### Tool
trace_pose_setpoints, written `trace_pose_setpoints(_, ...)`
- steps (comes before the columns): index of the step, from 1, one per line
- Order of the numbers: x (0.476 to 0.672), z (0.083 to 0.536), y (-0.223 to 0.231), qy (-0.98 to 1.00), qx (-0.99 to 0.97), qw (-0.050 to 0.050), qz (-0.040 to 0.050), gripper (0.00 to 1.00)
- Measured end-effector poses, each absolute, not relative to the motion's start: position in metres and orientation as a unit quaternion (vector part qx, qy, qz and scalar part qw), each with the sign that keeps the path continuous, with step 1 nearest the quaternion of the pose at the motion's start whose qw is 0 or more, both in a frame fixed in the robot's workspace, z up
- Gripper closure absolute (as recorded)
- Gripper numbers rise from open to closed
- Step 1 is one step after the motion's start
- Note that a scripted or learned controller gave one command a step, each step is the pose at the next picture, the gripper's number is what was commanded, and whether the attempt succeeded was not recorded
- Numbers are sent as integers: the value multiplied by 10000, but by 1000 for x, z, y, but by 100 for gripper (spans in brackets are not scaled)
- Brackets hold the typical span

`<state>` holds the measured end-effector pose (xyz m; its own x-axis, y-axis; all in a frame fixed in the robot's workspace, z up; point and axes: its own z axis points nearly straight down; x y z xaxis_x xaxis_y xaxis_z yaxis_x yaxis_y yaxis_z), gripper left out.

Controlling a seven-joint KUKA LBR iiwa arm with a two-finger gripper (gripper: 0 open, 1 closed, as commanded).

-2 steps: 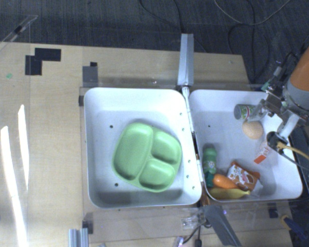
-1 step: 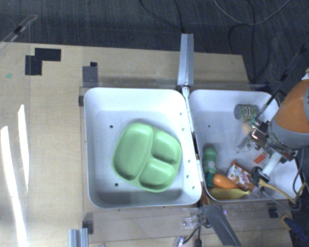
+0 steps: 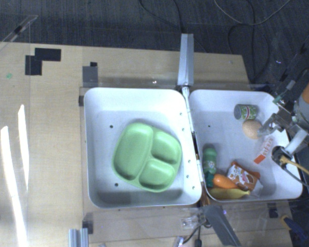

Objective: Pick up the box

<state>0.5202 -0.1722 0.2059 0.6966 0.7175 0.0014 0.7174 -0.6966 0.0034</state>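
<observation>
Box (image 3: 243,176): lies tilted among fruit; come straight down on it.
Gripper (image 3: 274,138): possibly open; you cannot tell.

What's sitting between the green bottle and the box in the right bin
In the camera view, the orange carrot lies between the green bottle and the box, just above the yellow banana.

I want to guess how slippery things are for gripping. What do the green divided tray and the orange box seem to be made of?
The green three-compartment tray looks like smooth moulded plastic, with soft sheen and rounded edges. The small orange and white printed box seems to be cardboard, flat-faced, though a glossy film cannot be ruled out.
</observation>
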Motion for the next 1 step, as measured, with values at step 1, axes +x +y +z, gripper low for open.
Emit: trace_pose_setpoints(1, 490, 124, -153, 4171, 9089, -4, 1, 0)
